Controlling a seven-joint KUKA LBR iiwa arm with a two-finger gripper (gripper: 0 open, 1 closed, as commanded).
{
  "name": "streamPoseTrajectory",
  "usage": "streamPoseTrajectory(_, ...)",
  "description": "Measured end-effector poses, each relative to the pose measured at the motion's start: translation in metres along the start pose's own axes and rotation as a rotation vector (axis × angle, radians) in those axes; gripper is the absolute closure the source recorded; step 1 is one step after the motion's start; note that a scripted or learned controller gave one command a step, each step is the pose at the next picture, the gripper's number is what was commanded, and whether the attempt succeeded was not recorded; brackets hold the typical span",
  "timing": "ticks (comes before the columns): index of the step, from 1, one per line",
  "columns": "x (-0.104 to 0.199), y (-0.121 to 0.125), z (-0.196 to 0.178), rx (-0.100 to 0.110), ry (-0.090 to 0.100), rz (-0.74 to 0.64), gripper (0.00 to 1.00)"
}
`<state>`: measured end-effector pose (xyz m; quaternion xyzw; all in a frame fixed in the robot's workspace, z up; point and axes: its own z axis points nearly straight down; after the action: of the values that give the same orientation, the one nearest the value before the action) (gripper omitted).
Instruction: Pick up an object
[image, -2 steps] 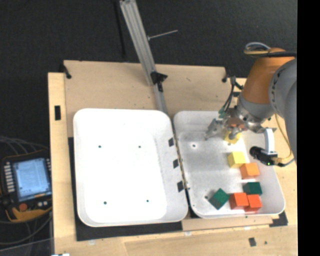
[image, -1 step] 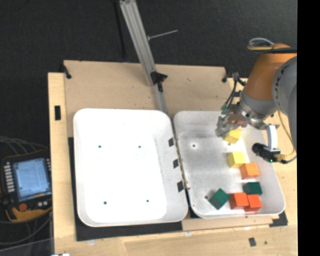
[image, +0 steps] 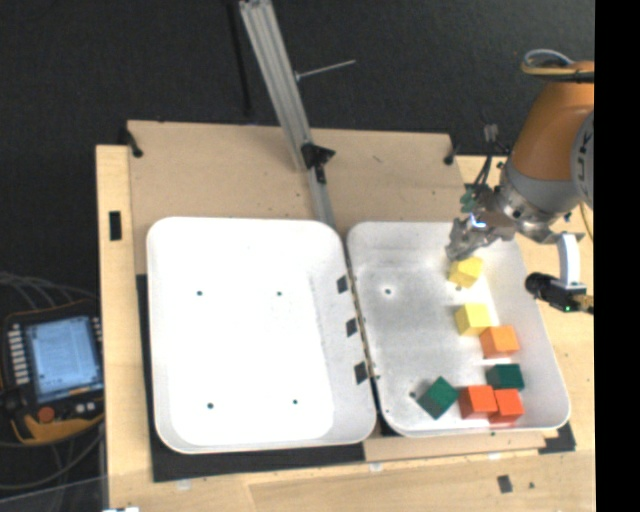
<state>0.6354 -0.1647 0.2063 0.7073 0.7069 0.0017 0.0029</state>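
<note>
Your pincer (image: 466, 250) hung over the right bin (image: 400, 330), apparently clenched on a yellow block (image: 465, 272) just below it, though that shallow hold on the block's top could have let it slip.

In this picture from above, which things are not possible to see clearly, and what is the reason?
- Gripper, camera view: too small and blurred to tell how it meets the yellow block just below it.
- Arm: its upper part is cut off by the right edge.
- Red blocks in the right bin: they sit close together, so their number is unclear.
- Screen of the handheld device at left: text too small to read.
</note>
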Motion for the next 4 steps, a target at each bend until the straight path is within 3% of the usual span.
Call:
streamPoseTrajectory(1,-0.001,-0.002,-0.045,0.0,0.0,-0.002,1.0)
streamPoseTrajectory(2,-0.002,-0.001,-0.064,0.002,0.0,-0.004,1.0)
streamPoseTrajectory(4,0.103,-0.001,-0.058,0.007,0.003,-0.008,1.0)
